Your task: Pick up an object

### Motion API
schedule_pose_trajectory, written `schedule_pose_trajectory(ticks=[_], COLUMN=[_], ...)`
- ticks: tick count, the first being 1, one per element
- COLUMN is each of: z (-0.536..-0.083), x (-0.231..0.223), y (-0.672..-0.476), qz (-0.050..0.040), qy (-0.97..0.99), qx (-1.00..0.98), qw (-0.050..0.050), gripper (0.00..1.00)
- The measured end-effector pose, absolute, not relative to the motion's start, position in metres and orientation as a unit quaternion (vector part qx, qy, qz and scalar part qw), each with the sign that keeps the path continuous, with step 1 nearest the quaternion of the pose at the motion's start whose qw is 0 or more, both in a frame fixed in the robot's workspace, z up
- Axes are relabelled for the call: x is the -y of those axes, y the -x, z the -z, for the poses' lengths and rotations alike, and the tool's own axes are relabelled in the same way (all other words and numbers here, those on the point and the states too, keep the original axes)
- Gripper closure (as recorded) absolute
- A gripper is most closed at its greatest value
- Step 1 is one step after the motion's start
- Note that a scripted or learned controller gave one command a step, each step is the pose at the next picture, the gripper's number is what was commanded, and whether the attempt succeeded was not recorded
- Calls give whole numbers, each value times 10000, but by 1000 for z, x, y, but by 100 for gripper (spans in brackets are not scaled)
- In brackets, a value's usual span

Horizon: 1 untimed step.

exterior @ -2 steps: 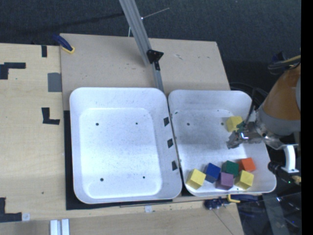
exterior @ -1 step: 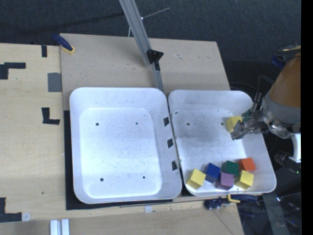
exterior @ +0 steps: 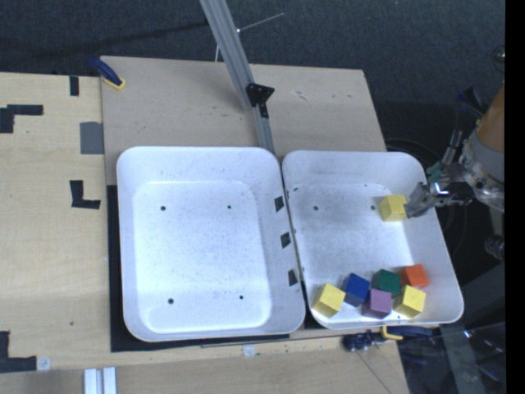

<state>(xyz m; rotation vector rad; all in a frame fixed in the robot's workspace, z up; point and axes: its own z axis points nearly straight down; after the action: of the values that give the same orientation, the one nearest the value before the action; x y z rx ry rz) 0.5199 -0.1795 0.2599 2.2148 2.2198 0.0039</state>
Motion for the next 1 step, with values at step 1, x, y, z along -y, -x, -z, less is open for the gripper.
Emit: schedule_pose_trajectory(ticks=[1], z=[-301], x=[179], y=[-521], qz=[-7], qy=[-7064], qx=[-7079], qw=[19], gripper=[100])
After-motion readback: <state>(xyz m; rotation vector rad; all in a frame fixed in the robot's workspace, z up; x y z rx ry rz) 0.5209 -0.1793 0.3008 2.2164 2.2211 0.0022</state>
